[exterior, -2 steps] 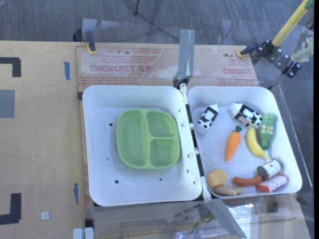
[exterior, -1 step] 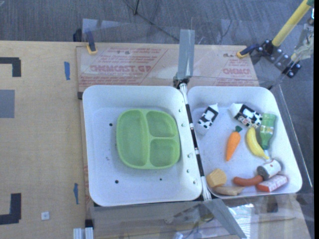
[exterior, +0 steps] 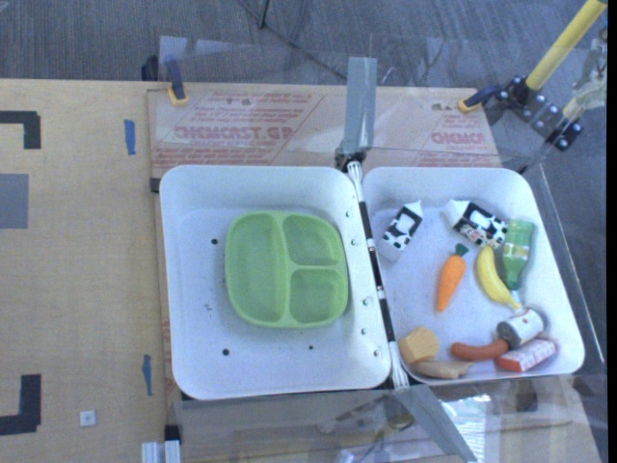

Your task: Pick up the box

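The right bin (exterior: 549, 222) holds several small items. A red and white box (exterior: 528, 355) lies flat at its near right corner, beside a white can (exterior: 521, 328) with a dark end. A green carton (exterior: 517, 251) lies along the right wall, next to a banana (exterior: 495, 278). Two cow-patterned cartons lie toward the far side, one (exterior: 402, 230) by the dividing wall and one (exterior: 479, 225) further right.
A carrot (exterior: 449, 280) lies mid-bin. A red sausage (exterior: 479, 350), an orange wedge (exterior: 418, 344) and a tan bread piece (exterior: 442, 368) lie along the near wall. A green divided plate (exterior: 287, 268) sits in the left bin (exterior: 183, 287).
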Tool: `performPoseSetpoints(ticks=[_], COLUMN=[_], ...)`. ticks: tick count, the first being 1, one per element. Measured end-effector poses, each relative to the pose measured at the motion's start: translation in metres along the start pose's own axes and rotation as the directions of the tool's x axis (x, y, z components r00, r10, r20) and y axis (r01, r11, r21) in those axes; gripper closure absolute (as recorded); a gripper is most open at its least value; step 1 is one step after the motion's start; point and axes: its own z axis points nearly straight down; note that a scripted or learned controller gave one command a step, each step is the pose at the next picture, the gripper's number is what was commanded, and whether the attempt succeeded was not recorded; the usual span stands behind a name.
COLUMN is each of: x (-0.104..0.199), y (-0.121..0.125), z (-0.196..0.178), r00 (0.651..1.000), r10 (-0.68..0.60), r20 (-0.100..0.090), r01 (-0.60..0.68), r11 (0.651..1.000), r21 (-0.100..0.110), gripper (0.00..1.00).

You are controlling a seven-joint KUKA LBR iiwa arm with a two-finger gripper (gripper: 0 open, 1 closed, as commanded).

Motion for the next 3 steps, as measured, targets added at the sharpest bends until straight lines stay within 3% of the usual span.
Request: performPoseSetpoints(ticks=[1, 2, 3], x=[0.001, -0.001, 0.000], y=[0.001, 0.003, 0.003], z=[-0.011, 0.056, 0.055], r00=[1.000, 0.972, 0.972], r10=[-0.002, 0.235, 0.235], r20=[0.002, -0.003, -0.003], r01=[0.002, -0.235, -0.235], r11=[1.000, 0.972, 0.972], r21=[-0.005, 0.023, 0.022], gripper=[1.00, 1.00, 0.00])
